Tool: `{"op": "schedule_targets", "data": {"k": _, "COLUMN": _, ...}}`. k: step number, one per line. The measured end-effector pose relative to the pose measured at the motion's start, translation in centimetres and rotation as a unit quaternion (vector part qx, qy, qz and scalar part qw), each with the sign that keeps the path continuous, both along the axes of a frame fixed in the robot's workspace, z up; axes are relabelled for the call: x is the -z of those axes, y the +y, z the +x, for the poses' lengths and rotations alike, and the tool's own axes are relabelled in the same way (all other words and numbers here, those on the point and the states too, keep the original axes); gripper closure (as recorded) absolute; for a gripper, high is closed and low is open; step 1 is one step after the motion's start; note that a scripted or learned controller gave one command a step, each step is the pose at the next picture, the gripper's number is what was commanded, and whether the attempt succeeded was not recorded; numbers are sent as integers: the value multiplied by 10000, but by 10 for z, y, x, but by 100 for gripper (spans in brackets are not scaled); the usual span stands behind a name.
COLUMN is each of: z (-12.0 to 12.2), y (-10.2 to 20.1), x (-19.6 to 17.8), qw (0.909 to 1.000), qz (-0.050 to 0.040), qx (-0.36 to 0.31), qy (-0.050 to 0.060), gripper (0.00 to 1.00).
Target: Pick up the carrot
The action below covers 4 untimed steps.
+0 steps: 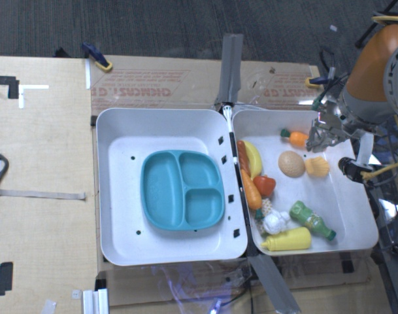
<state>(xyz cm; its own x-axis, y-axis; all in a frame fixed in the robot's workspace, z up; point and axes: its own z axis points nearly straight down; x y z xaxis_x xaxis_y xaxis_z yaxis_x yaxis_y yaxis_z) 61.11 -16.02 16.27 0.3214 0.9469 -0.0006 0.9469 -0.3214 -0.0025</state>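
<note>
White bins side by side on table [42, 149]: left bin [114, 195] holds teal divided plate [183, 190]; right bin [355, 221] holds mixed toy food. Arm [375, 64] enters from right. Gripper [314, 144] poised at far edge of right bin; finger state cannot be told. Carrot [295, 137] just beside gripper, toward bin divider, long axis roughly across bin. Egg [291, 164] and yellow block [317, 167] close below; banana [252, 158], green bottle [311, 219] farther off.

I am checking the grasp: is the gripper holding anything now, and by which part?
It cannot be told. The gripper sits at the leafy end of the small carrot, but no contact is clear.
</note>
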Motion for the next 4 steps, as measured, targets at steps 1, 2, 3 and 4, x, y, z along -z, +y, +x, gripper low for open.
{"op": "schedule_targets", "data": {"k": 1, "z": -36, "y": -18, "x": 71, "qw": 9851, "qz": 1, "qx": -1721, "qy": -14, "gripper": 100}}
{"op": "schedule_targets", "data": {"k": 2, "z": 33, "y": 64, "x": -116, "qw": 9787, "qz": -7, "qx": -2053, "qy": -14, "gripper": 100}}
{"op": "schedule_targets", "data": {"k": 3, "z": 33, "y": 64, "x": -116, "qw": 9787, "qz": -7, "qx": -2054, "qy": -12, "gripper": 0}}
{"op": "schedule_targets", "data": {"k": 4, "z": 47, "y": -9, "x": -23, "qw": 9870, "qz": -6, "qx": -1607, "qy": -1, "gripper": 0}}
